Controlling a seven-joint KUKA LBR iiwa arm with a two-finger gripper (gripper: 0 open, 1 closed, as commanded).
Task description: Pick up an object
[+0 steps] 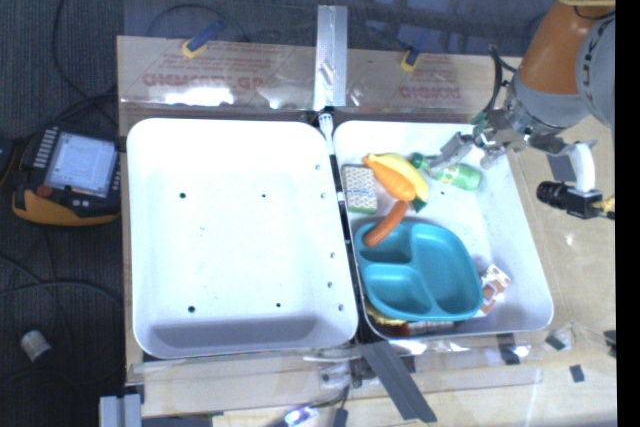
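The right bin [520,215] holds a blue divided tray [420,270], an orange carrot-like piece [385,223] resting on the tray's near corner, a yellow and orange toy [397,173], a green bottle [450,175], a small patterned packet [360,188] and a wrapped item [493,287] by the tray's right side. My gripper [470,143] hangs over the bin's far right part, just above the green bottle, with its fingers spread and nothing between them.
The left bin [235,235] lies beside the right one, split from it by a metal divider [340,215]. A handheld pendant [70,173] sits off the bench at the left. A clear shield [330,65] stands behind the bins. The arm [565,65] enters from the upper right.
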